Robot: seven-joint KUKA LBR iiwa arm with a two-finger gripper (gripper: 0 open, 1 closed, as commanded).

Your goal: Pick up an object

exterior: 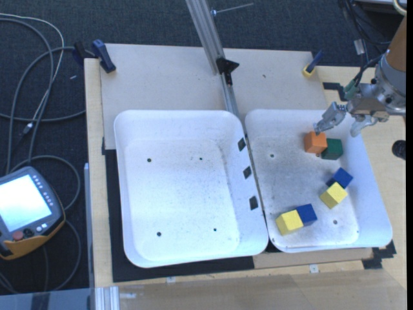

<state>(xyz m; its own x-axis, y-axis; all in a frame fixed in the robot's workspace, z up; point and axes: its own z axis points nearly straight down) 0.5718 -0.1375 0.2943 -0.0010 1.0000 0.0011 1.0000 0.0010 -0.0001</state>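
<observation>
The right bin (374,192) holds 6 blocks; the spread-fingered end effector (344,124) hovers above, grasping nothing.

Blocks (322,144) crowding right bin (277,173)

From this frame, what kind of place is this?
Likely a robotics lab grasping bench: two white bins clamped on a board, coloured blocks in the right one, a teach pendant and loose cables on dark carpet, the arm's tool above the blocks.

Your arm's wrist and gripper

You see an orange band, a grey metal wrist, black cables, and a gripper (343,123) with silvery fingers (329,117).
</observation>
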